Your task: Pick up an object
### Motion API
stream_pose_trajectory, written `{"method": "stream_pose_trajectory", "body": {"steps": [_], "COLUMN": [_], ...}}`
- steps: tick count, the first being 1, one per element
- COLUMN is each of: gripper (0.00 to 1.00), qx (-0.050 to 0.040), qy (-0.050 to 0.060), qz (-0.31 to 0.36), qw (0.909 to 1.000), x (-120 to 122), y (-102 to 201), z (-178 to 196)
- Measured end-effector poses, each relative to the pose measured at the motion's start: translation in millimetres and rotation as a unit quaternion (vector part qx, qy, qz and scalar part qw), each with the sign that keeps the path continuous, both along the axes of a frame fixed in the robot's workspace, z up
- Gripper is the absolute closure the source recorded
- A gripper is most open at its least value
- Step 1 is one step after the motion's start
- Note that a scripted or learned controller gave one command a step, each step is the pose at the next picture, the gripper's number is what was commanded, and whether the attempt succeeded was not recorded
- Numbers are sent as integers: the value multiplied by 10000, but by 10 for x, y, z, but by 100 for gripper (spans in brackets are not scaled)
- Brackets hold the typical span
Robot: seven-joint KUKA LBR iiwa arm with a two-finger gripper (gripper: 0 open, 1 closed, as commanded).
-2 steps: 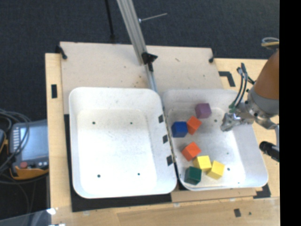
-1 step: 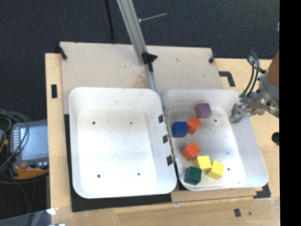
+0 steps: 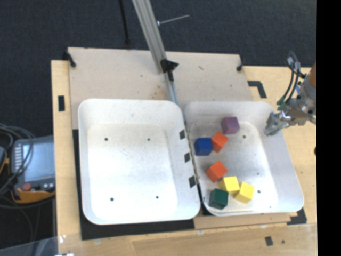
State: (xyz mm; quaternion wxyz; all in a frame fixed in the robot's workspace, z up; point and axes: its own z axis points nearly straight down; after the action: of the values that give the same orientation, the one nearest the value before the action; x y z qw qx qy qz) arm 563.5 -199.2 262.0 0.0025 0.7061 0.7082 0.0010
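Jaws: grey, at the far right rim of the right bin, hanging over its upper right corner; whether they stand open or closed cannot be told at this size. Nothing shows between them.

Arm: enters from the right edge, cables looped above the wrist.

Right bin: shallow, white, holds seven small blocks, all lying on the bin floor.
- Purple block: nearest the jaws, near the upper middle, apart from them.
- Orange block: just below the purple, touching or nearly touching the blue block to its left.
- Second orange block: centre of the bin.
- Two yellow blocks: side by side near the lower rim.
- Green block: lower left, just beside the yellow pair.

Left bin: white, just beside the right bin.

Counter: pale wood, carries both bins; a slanted metal rail rises behind them.

Status of task: judged not yet begun in effect. No block is lifted or gripped. Remaining: move the jaws over a block, descend, close, lift. The purple block looks the readiest candidate, standing alone.
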Motion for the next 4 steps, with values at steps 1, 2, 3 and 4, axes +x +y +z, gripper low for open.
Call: {"method": "stream_pose_trajectory", "body": {"steps": [1,2,3,4], "gripper": [100,100,100,100], "qx": [14,20,14,21], "qy": [14,15,26,24], "qz": [24,28,19,23], "qw": [10000,10000,10000,10000], "x": [-33,-75,-167,-215], "y": [610,1176,1677,2129], "z": [27,90,-64,-24]}}
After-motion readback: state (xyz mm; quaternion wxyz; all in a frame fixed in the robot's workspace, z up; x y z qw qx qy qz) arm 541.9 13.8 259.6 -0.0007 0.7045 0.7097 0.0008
